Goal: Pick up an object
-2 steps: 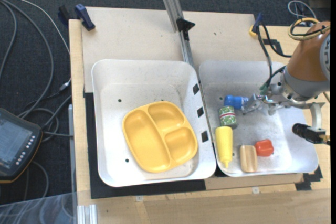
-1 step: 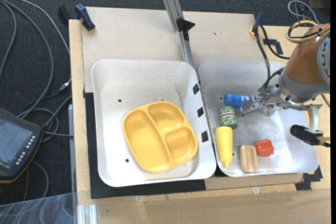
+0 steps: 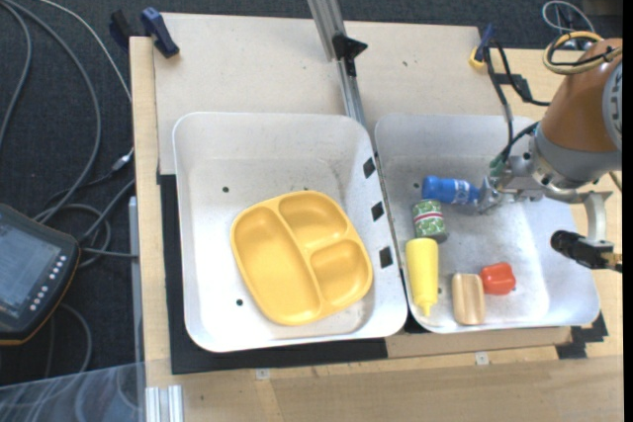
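Gripper [image 3: 487, 194] low in right bin [image 3: 514, 128], touching blue bottle's [image 3: 447, 189] cap end, likely lining up a grab; finger state unclear. Green can [image 3: 428, 219] just below bottle.

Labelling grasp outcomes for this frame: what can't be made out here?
- Gripper fingers: too small, set against the blue bottle; grip unclear.
- Green can label: too small to read.
- Arm: cut off by the right edge.
- Yellow bottle base: hidden behind the bin wall.

No readable text anywhere.
Small can [image 3: 428, 219] has a green-patterned label, blue bottle [image 3: 447, 189] a white band; lettering too small to read.
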Available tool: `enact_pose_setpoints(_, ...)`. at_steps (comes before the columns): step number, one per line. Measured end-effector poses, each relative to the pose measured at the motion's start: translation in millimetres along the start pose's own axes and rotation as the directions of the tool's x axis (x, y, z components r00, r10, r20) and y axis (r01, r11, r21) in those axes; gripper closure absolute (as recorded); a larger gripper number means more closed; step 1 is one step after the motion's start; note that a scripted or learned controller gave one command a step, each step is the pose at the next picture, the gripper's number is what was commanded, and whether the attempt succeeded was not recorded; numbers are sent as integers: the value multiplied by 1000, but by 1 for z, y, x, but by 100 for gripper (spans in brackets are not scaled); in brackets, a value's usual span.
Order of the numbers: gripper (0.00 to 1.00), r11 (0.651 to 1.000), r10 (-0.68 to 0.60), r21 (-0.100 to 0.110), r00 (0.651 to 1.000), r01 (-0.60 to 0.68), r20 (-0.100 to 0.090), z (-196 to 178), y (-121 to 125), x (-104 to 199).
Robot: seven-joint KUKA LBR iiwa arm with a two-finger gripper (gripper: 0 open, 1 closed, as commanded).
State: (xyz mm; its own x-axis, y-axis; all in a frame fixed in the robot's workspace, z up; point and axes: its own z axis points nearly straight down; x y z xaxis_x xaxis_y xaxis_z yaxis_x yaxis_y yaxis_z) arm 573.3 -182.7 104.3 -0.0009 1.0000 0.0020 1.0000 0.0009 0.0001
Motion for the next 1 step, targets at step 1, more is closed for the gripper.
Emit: enact_pose_setpoints(1,100,1000,1,-7,1000,-1,4,-61,-5,-4)
